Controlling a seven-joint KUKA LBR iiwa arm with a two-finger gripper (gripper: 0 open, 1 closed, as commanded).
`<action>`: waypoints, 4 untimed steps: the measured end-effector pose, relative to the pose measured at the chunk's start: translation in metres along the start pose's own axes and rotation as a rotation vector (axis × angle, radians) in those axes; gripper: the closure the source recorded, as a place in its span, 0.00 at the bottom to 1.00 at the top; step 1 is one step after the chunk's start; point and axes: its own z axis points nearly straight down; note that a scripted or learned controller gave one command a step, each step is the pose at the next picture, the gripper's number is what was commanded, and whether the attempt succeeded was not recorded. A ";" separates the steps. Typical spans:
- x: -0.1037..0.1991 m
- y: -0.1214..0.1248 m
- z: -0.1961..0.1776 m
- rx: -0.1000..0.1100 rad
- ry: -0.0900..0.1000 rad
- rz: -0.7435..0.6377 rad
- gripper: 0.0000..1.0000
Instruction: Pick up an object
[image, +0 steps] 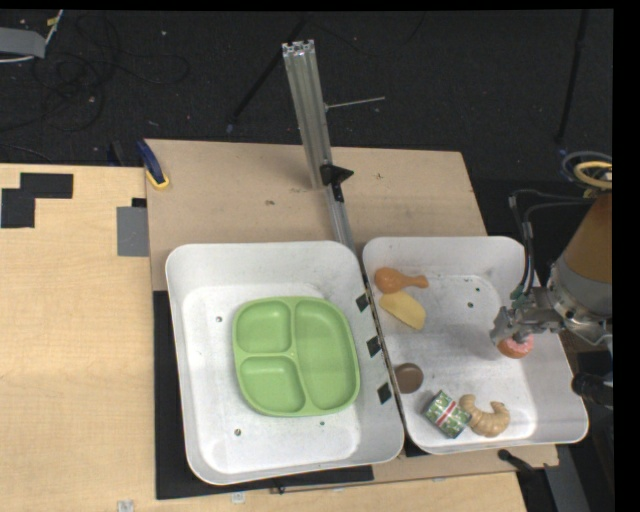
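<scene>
camera view: the gripper is reaching in from the right and hovering over a small pink-red object near the right wall of the right bin, apparently lining up a grasp; whether its fingers are open or closed cannot be told. a drumstick, a yellow wedge, a brown disc, a green can and a croissant are lying loose in the same bin. a green divided plate is sitting in the left bin.

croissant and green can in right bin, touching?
Touching. The camera view shows the croissant pressed against the green can with no white bin floor between them.
</scene>
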 end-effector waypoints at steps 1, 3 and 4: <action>-0.001 0.001 -0.053 -0.001 0.000 -0.003 1.00; 0.113 -0.009 -0.051 0.005 0.005 -0.008 1.00; 0.168 -0.011 -0.064 0.004 0.004 -0.008 1.00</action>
